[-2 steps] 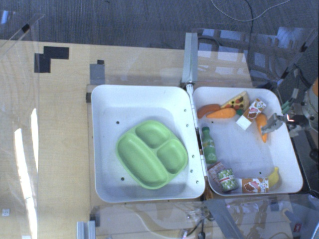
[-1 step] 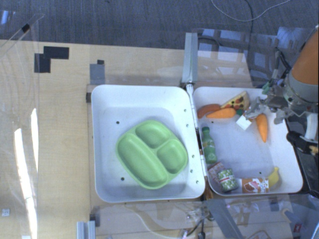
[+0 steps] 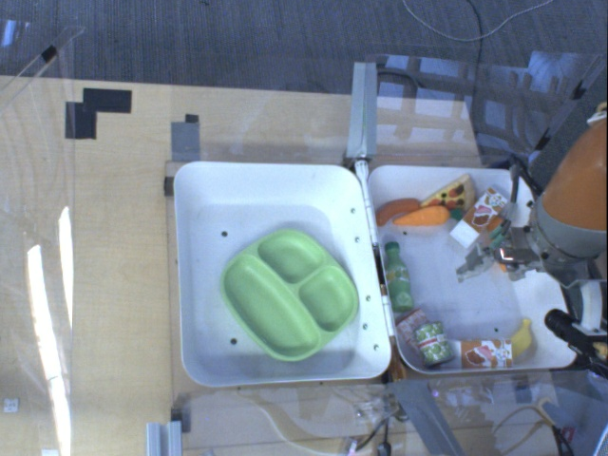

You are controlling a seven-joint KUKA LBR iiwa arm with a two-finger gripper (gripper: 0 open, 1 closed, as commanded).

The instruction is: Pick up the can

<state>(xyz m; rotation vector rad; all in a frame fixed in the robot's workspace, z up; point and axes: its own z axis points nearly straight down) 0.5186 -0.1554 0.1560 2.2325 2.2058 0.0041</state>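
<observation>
bench: a pale wooden bench top [image 3: 104, 255] carried two shallow white bins side by side, the left white bin [image 3: 190, 274] and the right white bin [image 3: 475, 302].
left bin: a light green plastic plate with three compartments [image 3: 290, 294] lay flat near its middle, one long section on the left and two smaller ones on the right.
can: a small squat can with a green and dark red label [image 3: 427, 339] lay near the front edge of the right bin, towards its left corner, just below the bottle and beside the carton.
bottle: a small green plastic bottle with a dark cap [image 3: 396, 278] lay along the right bin's left wall, cap pointing to the far side.
far items: an orange toy carrot [image 3: 421, 217] lay just in front of a red-brown toy sausage [image 3: 395, 207], with a toy pizza slice [image 3: 450, 194] and a small red and white packet [image 3: 488, 209] to their right.
near items: an orange and white carton [image 3: 485, 352] lay at the front wall, a yellow toy banana [image 3: 520, 336] just to its right.
arm: the grey arm with its orange band [image 3: 576, 190] reached in from the right.
gripper: the metal two-finger gripper [image 3: 482, 256] hung over the right half of the right bin, well apart from the can; its fingers stood spread with nothing between them.
</observation>
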